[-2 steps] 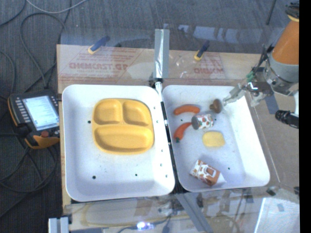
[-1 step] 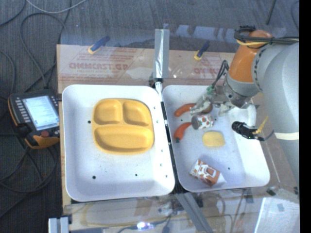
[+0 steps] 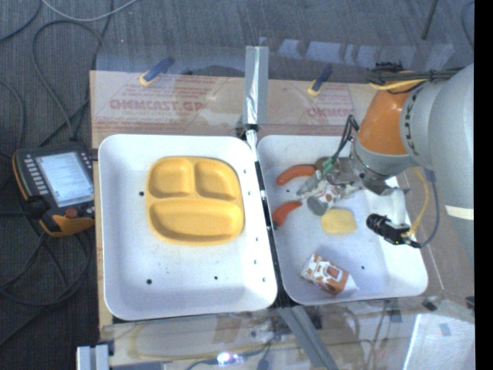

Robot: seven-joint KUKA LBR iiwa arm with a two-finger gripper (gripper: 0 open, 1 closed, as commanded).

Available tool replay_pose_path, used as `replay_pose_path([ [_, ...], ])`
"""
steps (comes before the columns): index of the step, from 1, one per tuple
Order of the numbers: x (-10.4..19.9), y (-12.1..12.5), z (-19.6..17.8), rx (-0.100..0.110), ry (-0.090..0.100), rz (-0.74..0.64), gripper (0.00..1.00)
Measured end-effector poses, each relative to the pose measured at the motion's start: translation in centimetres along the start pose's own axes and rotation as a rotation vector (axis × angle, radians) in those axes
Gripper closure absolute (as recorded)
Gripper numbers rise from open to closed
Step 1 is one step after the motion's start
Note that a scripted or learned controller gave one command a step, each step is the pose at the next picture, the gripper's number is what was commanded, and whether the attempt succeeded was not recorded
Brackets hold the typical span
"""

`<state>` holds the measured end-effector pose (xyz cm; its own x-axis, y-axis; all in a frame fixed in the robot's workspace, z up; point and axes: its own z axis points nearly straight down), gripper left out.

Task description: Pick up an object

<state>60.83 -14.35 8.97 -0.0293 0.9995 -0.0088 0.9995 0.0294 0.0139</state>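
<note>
Grey two-finger gripper (image 3: pixel 327 185) low in right white bin (image 3: pixel 400 284) among orange sausage-shaped toy (image 3: pixel 293 174) and pale yellow disc (image 3: pixel 339 221); claw state unreadable, nothing visibly lifted yet.

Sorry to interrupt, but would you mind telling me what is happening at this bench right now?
A grey arm with an orange band reaches from the right into the right bin. Its claw is low among the items there: two orange sausage-shaped pieces, a pale yellow piece and a small carton nearer the front. Whether it has gripped anything cannot be told. The left bin holds a yellow divided tray.
</note>
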Motion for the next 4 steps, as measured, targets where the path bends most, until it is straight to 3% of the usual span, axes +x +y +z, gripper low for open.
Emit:
replay_pose_path([
  [1,0.0,0.2,-0.9,-0.002,0.001,0.001,1.00],
  [2,0.0,0.1,-0.7,0.000,0.002,0.000,0.00],
  [3,0.2,6.2,0.2,0.013,0.001,-0.206,0.00],
  [4,2.3,6.1,0.2,0.016,-0.005,-0.279,0.00],
])
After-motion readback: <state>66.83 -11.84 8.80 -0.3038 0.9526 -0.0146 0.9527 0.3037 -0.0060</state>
